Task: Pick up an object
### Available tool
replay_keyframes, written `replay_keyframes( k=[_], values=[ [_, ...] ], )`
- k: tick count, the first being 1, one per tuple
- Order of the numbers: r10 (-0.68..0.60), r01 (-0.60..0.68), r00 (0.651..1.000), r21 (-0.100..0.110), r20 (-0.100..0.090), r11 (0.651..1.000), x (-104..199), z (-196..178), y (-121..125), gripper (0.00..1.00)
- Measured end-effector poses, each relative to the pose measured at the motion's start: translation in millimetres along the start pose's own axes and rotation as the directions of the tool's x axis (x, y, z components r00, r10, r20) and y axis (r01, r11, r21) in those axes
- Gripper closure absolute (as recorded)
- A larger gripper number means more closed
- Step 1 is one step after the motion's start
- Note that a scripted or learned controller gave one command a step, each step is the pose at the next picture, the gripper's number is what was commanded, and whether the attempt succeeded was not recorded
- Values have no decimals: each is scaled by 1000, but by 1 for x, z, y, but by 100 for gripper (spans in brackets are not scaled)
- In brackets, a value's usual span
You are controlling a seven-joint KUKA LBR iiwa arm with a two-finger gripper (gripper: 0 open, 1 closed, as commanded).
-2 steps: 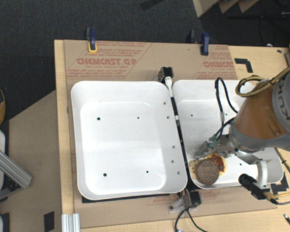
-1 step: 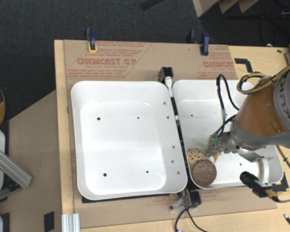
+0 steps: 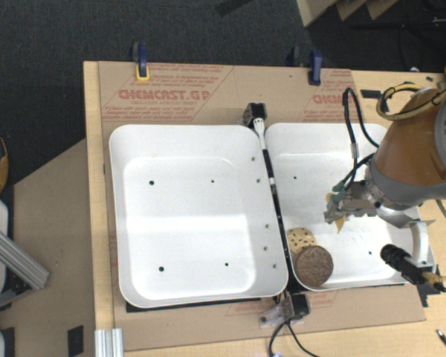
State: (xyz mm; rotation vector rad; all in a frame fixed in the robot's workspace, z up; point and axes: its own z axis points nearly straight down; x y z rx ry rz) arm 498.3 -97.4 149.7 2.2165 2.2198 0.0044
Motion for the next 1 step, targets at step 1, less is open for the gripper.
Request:
replay_keyframes(
  k=[1],
  values=[
    [-6, 6, 1000, -3, -2, 1000, 48, -37, 53, 100]
  ],
)
